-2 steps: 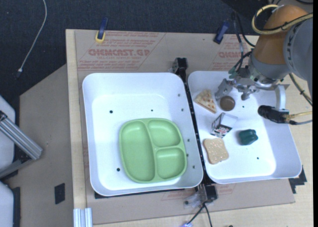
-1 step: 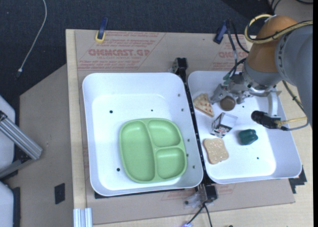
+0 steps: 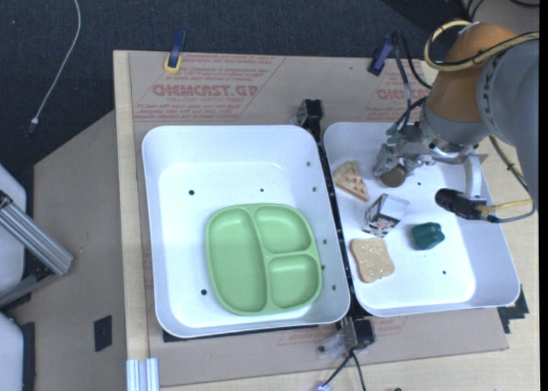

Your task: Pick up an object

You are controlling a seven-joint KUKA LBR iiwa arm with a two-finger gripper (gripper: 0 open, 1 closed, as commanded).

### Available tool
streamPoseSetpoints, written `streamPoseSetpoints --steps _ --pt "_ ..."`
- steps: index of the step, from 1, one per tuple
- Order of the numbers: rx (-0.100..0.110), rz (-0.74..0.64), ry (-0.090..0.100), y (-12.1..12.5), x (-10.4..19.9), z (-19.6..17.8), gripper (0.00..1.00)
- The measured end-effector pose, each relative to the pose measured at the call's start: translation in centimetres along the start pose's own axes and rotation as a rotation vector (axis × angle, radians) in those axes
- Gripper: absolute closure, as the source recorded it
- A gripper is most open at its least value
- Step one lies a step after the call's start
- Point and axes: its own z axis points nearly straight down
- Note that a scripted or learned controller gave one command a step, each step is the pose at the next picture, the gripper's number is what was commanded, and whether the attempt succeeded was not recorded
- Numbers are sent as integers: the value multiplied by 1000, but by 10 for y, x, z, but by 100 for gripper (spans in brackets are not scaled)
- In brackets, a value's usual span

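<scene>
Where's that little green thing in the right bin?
The green object lies in the right bin, toward its right side, right of the slice of bread and the small packet, below the gripper.

Smooth white plastic bins (image 3: 171,235), faintly glossy. Matt pale-green plastic divided plate (image 3: 261,258). Brown paper-covered surface (image 3: 257,90) with red print. Glossy dark-green pepper (image 3: 426,235). Rough, crumb-textured toast slice (image 3: 372,259). Dark matt carpet (image 3: 103,4) around.
</scene>
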Motion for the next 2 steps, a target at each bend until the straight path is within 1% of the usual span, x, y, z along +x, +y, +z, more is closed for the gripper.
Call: streamPoseSetpoints --steps 1,2 --pt "-3 -2 0 3 6 -45 100" --pt "-5 -2 -1 -2 14 -100 100"
